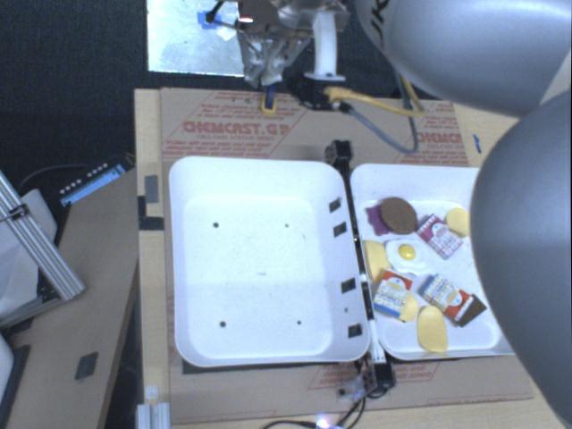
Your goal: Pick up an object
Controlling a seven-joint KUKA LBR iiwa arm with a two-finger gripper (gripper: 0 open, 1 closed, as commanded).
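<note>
The right bin (487, 179) holds several toy food items. Among them are a brown round patty (398, 213), a fried egg (407, 254), a red-and-white packet (439, 237), a blue-and-white packet (391, 296) and a yellow oval piece (433, 329). My gripper (268, 77) hangs high over the cardboard behind the left bin, far from the items and close to the camera. A small yellow bit (268, 105) lies just below its tip; whether it is in the gripper or on the cardboard is unclear.
The left bin (259, 181) is white with a few small dark dots. A black divider (351, 239) joins the bins. The arm's large grey body covers the right side. Yellow and grey cables (384, 114) run across the cardboard behind the bins.
</note>
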